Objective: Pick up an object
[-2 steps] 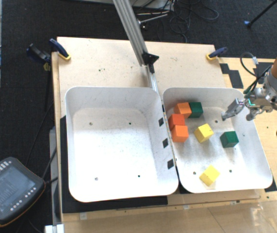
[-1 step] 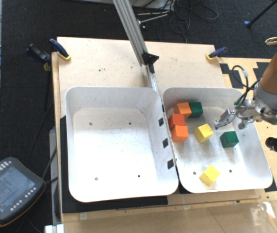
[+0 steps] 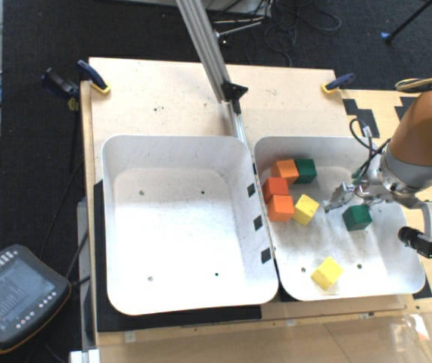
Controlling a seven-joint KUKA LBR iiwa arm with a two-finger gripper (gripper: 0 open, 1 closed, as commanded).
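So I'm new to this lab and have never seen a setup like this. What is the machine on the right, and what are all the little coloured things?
You are looking down from one fixed camera above a bench. The grey and orange machine is a robot arm reaching in from the right. Its claw sits low in the right bin, beside a green cube. I cannot tell whether it grips anything. That bin also holds another green cube, three orange cubes and two yellow ones. The left bin sits alongside.

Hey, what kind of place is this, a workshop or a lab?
Probably a robotics lab: a robot arm reaches over white bins of coloured blocks, with a handheld control pendant and loose cables on the floor.
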